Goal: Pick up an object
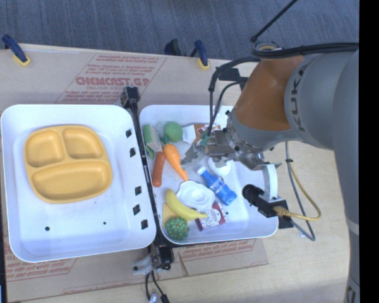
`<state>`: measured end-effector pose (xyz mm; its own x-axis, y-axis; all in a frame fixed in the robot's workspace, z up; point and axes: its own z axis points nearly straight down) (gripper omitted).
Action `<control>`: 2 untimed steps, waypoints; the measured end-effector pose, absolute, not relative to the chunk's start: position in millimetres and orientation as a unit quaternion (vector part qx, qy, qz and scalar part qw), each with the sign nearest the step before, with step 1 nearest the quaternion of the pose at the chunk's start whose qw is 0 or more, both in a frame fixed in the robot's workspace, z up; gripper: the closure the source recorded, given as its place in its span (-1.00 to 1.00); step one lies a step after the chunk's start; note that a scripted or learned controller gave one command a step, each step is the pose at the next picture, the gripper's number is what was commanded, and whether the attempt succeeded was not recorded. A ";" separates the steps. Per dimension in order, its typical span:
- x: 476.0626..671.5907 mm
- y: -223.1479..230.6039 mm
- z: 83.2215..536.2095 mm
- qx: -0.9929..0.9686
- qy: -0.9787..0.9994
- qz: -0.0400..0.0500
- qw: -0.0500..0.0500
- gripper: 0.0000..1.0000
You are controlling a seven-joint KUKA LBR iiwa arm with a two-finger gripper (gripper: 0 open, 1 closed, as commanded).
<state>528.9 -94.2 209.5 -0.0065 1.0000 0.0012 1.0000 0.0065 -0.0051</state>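
Hovering my gripper (196, 151) low over the right bin (263, 230), I am aiming beside the carrot (174, 160), where the toys are crowding together. I cannot tell how my tool is set, and I am carrying nothing visible.

We see two bins, the left bin (12, 232) and the right bin (259, 229), of smooth white plastic with a slight sheen. The divided tray (66, 163) at nine o'clock looks like matt yellow plastic. Printed brown cardboard (114, 74) covers the tabletop (303, 264), itself pale wood. The carrot (174, 161) and banana (183, 208) look like glossy toy plastic. The arm (316, 100) wears matt grey casing with a satin orange band (268, 96).
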 end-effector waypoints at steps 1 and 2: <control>568.5 -95.3 91.0 -0.693 -0.721 0.002 0.002 -1.00; 568.6 -95.4 101.3 -0.691 -0.723 0.002 0.002 1.00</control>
<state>568.6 -95.4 101.3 -0.0441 0.9990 0.0000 0.9990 0.0441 -0.0063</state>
